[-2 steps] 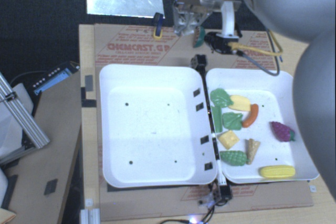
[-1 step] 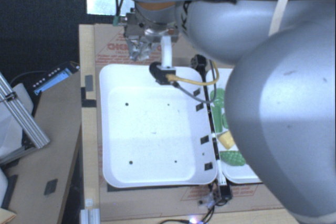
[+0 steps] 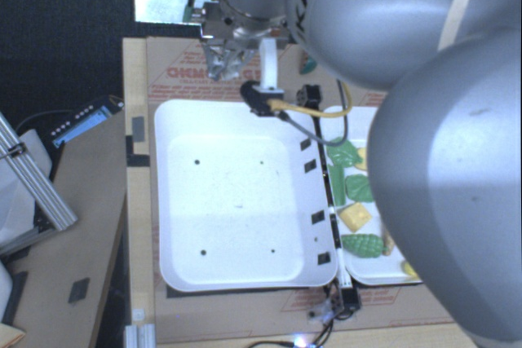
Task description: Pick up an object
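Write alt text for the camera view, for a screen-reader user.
A grey arm reaches in from the right, its claw above the far edge of the left white bin. The right bin holds green and yellow objects.

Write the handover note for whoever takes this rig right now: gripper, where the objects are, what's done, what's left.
Gripper: above the bench beyond the far edge of the left bin, over the cardboard; nothing seen between its fingers.
Objects: all in the right bin, partly hidden by the arm: green pieces, a yellow block, a knobbly green piece.
Done: nothing picked up yet.
Left: move over the right bin, grasp one object, lift it.
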Motion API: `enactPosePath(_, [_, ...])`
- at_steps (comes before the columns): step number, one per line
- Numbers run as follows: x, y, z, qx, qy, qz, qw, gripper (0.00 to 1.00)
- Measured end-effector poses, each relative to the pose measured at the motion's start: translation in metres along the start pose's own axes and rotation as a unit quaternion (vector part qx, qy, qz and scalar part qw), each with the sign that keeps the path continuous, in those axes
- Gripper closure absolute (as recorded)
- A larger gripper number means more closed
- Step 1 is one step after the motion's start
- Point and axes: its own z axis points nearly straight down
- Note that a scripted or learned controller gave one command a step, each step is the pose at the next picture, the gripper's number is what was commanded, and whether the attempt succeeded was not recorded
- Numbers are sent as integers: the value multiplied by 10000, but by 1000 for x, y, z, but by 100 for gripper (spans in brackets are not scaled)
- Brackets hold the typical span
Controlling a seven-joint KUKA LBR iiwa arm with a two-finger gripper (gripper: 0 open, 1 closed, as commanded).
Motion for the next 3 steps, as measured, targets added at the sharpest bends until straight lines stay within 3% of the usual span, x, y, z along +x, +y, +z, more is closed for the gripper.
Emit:
enactPosePath(2, [-12, 0, -50, -2, 0, 14, 10000, 100])
enactPosePath(3, [-42, 0, -56, 8, -6, 25, 10000, 100])
